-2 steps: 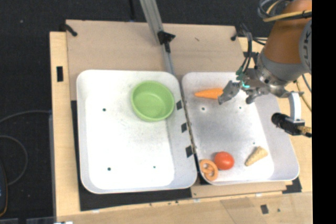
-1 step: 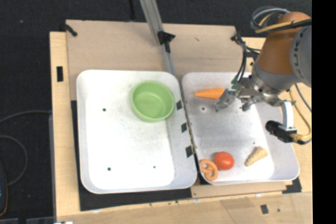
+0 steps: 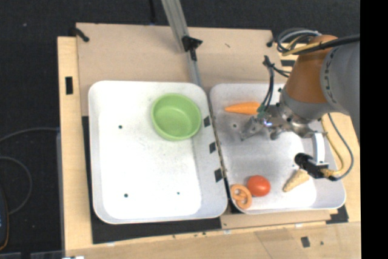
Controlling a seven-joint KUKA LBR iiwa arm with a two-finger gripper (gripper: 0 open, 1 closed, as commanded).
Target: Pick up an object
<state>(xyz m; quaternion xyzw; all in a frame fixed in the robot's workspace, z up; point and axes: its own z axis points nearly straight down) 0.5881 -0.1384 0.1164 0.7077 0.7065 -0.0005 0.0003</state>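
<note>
My gripper (image 3: 253, 126) hangs low over the upper middle of the right bin (image 3: 267, 158), just below an orange carrot (image 3: 244, 108) that lies near the bin's far edge. Nothing shows between the fingers. A red tomato (image 3: 259, 185) and an orange pretzel-like ring (image 3: 240, 196) sit at the bin's near edge. A tan cone-shaped piece (image 3: 296, 180) lies at the near right. A green bowl (image 3: 176, 117) rests upright in the left bin (image 3: 121, 179), near its far right corner.
A slanted metal pole (image 3: 173, 9) rises from the bench behind the bins. The arm's orange band and grey wrist (image 3: 312, 85) cover the right bin's far right corner. A dark divider strip (image 3: 213, 142) runs between the bins.
</note>
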